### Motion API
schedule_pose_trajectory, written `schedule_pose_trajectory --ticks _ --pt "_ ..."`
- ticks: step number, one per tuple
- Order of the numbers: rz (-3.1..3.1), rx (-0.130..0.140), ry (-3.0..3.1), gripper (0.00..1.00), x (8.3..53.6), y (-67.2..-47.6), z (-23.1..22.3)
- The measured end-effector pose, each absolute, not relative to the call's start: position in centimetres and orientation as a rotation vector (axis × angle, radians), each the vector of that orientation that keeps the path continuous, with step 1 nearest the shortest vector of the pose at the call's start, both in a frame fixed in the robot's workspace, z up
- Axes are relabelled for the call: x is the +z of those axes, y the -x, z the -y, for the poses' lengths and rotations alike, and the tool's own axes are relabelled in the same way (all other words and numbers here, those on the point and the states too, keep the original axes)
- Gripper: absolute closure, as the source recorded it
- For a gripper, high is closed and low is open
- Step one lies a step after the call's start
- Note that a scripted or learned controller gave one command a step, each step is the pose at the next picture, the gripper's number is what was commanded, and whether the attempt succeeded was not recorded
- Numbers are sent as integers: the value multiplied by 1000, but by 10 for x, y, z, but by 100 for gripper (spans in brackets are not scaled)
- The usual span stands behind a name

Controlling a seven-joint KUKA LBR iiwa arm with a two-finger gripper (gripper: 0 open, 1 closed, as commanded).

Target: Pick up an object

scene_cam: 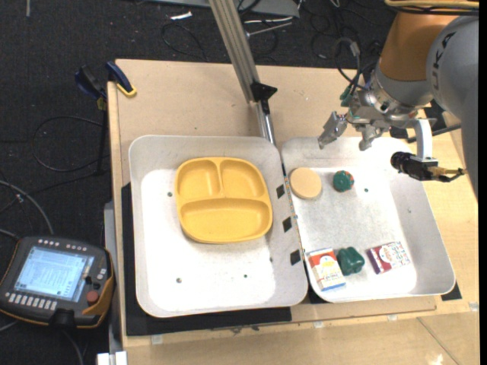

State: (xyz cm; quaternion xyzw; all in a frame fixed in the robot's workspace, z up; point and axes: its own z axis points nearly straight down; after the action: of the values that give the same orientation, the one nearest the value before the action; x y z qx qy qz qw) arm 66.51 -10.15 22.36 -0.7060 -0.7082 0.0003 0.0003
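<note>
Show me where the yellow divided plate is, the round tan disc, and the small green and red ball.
yellow divided plate (224, 201), camera view, on the divider ridge at its middle.
round tan disc (306, 182), camera view, centre of its top face.
green and red ball (344, 180), camera view, its middle.
</note>
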Motion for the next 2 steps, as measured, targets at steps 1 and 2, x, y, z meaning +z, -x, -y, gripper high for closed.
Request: schedule_pose_trajectory --ticks 1,2 --pt "2225 1 2218 0 224 -665 102" --pt "2220 6 2220 0 180 -664 104"
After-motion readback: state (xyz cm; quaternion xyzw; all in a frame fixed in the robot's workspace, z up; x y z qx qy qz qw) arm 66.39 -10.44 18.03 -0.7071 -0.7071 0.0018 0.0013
